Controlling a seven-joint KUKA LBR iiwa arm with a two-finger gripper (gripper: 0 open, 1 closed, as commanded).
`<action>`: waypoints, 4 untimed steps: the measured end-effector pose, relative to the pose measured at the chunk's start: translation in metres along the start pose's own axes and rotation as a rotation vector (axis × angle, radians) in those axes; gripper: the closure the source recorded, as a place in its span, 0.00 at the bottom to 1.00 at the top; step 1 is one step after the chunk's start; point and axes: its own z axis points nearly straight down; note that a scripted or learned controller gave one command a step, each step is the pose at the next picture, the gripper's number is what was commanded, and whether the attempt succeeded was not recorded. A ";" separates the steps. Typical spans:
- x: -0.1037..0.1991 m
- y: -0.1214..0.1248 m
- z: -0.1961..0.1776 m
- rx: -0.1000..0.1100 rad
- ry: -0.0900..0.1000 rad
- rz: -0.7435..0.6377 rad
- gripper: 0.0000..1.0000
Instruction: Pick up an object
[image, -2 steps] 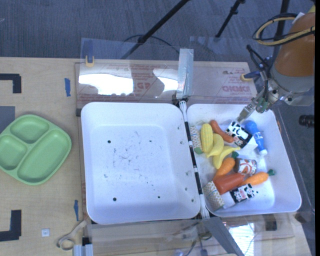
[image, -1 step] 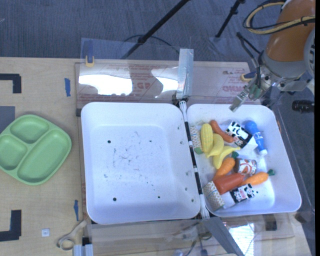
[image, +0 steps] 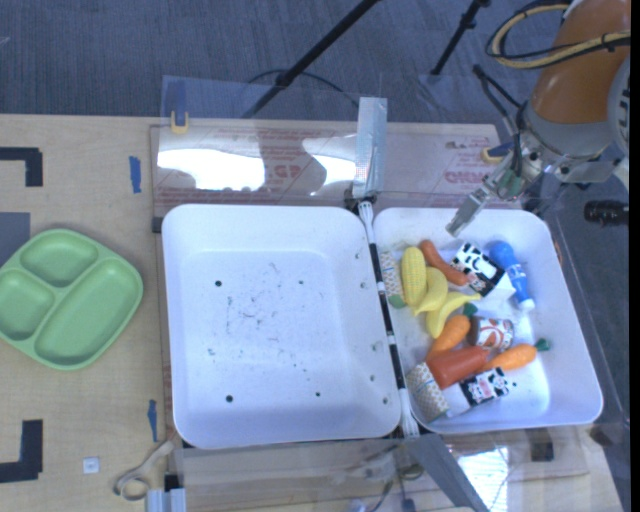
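Pincer (image: 466, 215) hangs over right bin (image: 575, 395), just above the toy pile (image: 462, 320), likely lining up a grab. Nothing between its tips; spread or pressed, cannot tell. Left bin (image: 180, 330) beside.

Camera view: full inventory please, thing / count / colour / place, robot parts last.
bins: 2, white, side by side on the bench
corn cob: 1, yellow, right bin, far left part
banana: 1, yellow, right bin, beside the corn cob
carrots: at least 3, orange, right bin, among the pile
bottle: 1, blue with white cap, right bin, far right part
cow-print toys: 2, black and white, right bin, one far, one near
divided plate: 1, green, on the bench left of the bins
arm: 1, grey with orange band, top right
gripper: 1, grey, over the right bin's far edge
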 end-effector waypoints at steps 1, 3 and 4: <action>0.012 -0.026 0.092 0.000 0.002 -0.218 0.00; 0.020 -0.027 0.115 0.002 0.004 0.003 1.00; 0.086 -0.004 0.018 -0.003 -0.003 -0.097 1.00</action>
